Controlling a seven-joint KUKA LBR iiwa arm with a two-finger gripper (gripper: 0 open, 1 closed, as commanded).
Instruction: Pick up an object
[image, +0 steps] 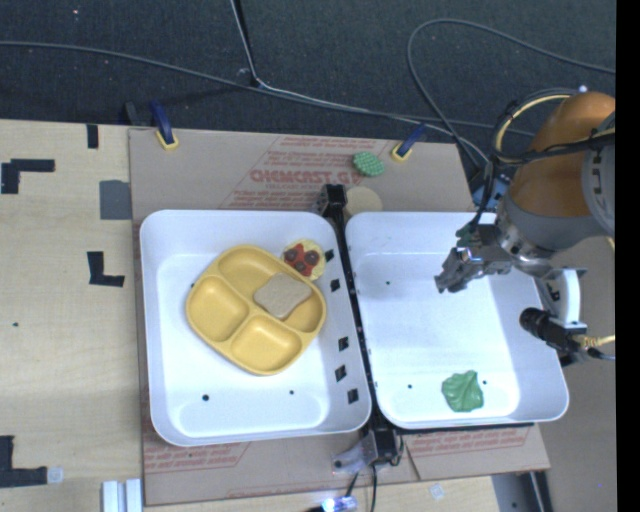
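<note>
A green leafy piece (463, 391) lay near the front edge of the right bin (400, 400). In the left bin (165, 400) a yellow divided tray (225, 310) held a tan slice (281, 295). The gripper (452, 277) hung over the right bin's far half, well apart from the leaf, its jaws perhaps slightly spread; I could not tell.

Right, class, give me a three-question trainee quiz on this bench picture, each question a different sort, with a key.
1. True or false: the beige slice lies on the yellow divided plate.
2. Which bin holds the green leaf? A left bin, B right bin.
3. Fill in: the small green round piece lies outside both bins, on the ____.

Key: 1 true; 2 B; 3 cardboard.
</note>
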